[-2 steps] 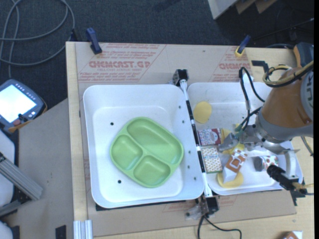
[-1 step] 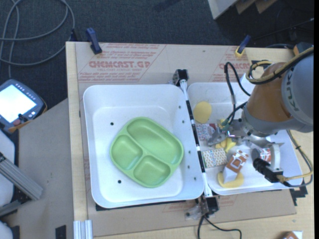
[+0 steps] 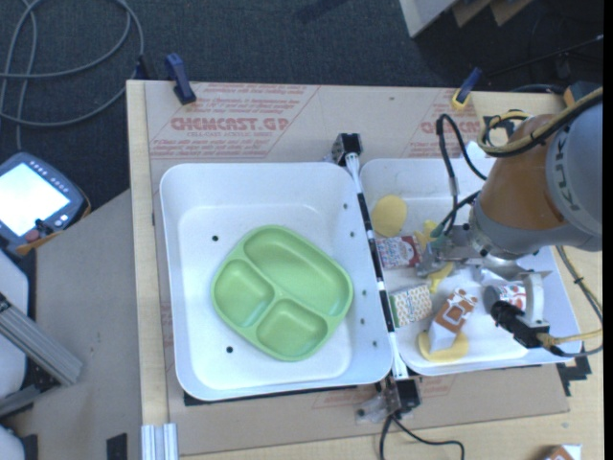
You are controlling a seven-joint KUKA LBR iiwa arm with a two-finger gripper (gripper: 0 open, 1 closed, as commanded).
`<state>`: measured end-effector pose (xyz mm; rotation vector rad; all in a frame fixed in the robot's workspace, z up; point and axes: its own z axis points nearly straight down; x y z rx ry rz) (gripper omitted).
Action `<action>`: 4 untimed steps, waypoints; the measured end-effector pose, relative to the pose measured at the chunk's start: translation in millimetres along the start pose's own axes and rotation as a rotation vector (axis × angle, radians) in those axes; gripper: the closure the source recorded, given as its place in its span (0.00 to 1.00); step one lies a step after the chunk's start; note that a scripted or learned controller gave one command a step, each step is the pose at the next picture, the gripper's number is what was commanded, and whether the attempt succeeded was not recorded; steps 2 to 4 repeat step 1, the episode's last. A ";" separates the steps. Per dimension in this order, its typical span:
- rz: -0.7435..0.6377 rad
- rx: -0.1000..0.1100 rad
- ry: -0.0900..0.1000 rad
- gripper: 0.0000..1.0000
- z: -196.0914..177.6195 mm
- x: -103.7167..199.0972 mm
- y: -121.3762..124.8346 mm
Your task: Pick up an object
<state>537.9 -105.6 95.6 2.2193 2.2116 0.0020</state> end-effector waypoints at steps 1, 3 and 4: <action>-0.006 0.005 0.006 1.00 -89.7 74.6 49.1; -0.006 0.005 0.006 1.00 -89.7 74.6 49.1; -0.006 0.005 0.006 1.00 -89.7 74.6 49.1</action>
